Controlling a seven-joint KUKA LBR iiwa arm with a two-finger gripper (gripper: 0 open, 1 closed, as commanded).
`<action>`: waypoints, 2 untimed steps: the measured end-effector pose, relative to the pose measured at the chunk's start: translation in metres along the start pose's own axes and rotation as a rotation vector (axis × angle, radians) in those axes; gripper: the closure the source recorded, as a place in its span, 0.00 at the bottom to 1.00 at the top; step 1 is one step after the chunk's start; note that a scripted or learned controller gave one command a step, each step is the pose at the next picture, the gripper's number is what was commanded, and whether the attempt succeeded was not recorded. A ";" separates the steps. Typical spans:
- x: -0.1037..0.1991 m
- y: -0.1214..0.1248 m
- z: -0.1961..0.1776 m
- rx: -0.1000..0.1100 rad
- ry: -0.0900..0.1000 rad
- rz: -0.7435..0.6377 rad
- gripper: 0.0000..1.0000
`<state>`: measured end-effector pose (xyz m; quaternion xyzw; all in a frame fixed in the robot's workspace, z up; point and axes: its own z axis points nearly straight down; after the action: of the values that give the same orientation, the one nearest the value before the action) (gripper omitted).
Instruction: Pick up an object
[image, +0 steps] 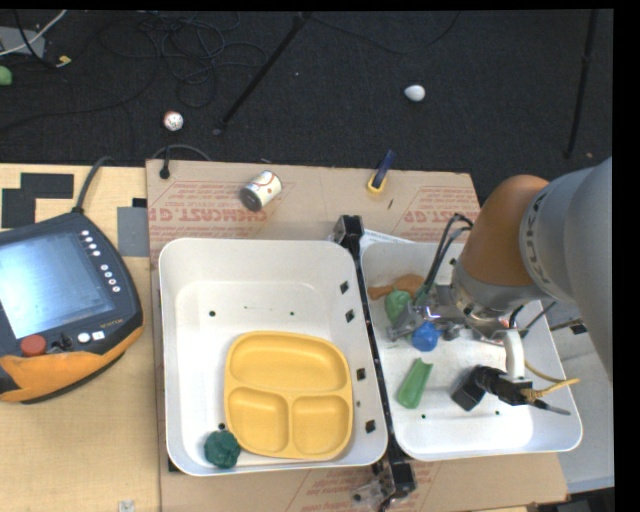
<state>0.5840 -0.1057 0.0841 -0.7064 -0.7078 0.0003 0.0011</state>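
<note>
So the gripper (418, 318) is down in the right-hand bin (560, 420) as the camera sees it, toward that bin's far left corner. Honestly, we can't tell whether it's apart or together, because the wrist and cables hide that bit. Tucked right against it we see a small blue object (425, 338) on the near side and a rounded green object (399, 303) on the side toward the divider. We can't say whether either one actually touches the gripper. Just behind the green one lies a brownish-orange piece (383, 291). A bit nearer to us, apart from the gripper, a green block (414, 383) lies tilted on the bin floor. Over in the left-hand bin (190, 300) there's a yellow tray (290, 392) with three compartments, and a dark green ball (222, 449) sits just beside its near left corner. Outside the bins, on the cardboard (300, 200), there's a small white can (260, 190) lying on its side — and off to the view's left, a teach pendant (60, 300).
</note>
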 end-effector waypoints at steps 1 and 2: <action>-0.056 -0.086 -0.003 0.004 0.000 0.007 0.00; 0.016 -0.011 -0.004 -0.005 0.002 -0.006 0.00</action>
<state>0.5735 -0.0894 0.0877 -0.7044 -0.7098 -0.0021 0.0001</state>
